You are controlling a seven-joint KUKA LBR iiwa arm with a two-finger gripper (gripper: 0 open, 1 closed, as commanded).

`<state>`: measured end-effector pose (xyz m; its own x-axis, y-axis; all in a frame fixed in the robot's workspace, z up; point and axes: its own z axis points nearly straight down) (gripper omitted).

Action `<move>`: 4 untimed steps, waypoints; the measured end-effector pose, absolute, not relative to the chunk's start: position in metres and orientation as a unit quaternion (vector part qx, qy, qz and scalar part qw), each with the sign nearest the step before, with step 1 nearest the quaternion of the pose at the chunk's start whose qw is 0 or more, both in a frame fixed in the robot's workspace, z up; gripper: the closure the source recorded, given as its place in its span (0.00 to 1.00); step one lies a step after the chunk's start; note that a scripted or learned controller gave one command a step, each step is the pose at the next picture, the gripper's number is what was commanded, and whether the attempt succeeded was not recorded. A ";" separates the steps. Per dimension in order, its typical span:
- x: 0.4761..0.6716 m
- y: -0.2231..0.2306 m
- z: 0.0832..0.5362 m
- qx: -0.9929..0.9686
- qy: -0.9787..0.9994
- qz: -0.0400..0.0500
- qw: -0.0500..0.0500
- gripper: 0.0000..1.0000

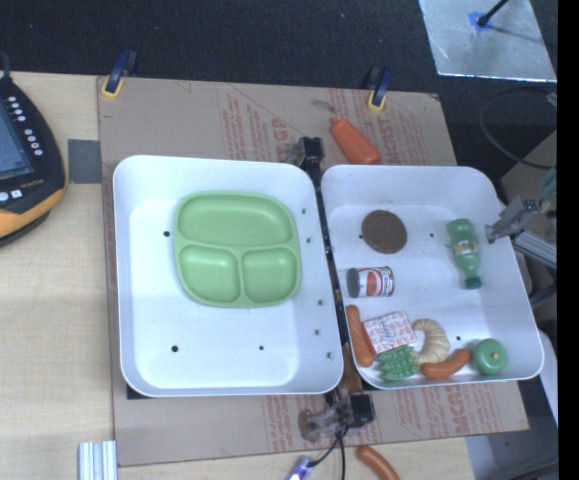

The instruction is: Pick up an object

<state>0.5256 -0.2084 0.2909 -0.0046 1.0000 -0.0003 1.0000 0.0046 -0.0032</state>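
Bottle (463, 251) just left of pincer (501, 228)

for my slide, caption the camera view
Green divided plate in left bin; toy food fills right bin; end effector at its edge.

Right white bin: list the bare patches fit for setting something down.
In the right white bin, bare floor lies along the far wall above the brown round disc, and mid-bin between the small tin can and green plastic bottle. The near edge is crowded around the croissant.
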 end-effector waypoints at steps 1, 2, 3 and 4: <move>0.589 -0.211 0.147 -0.704 -0.710 0.002 0.002 0.00; 0.649 -0.212 0.091 -0.706 -0.709 0.002 0.002 0.00; 0.616 -0.213 0.154 -0.706 -0.708 0.000 0.001 0.00; 0.656 -0.123 0.091 -0.705 -0.709 0.002 0.002 0.00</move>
